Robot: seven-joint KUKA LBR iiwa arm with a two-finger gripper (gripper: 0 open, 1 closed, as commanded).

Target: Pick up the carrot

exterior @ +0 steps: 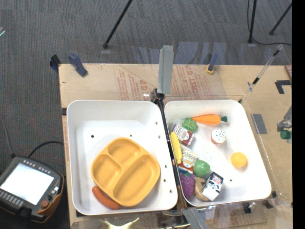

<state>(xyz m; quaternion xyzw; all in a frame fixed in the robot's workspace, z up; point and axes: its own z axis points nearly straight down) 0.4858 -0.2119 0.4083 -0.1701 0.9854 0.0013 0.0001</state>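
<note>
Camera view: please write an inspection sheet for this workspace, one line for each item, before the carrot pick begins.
Surface: bench bearing left bin and right bin, side by side.
Job's things: carrot lying at the far side of the right bin, green end toward the right.
Clutter: right bin also has a banana, a small carton, an orange ball, grapes; left bin has a yellow divided plate and a sausage.
Grippers: nothing seen.
Cables: one on the floor at far right.
Surroundings: handheld control pad on the floor at left; tripod legs.
</note>
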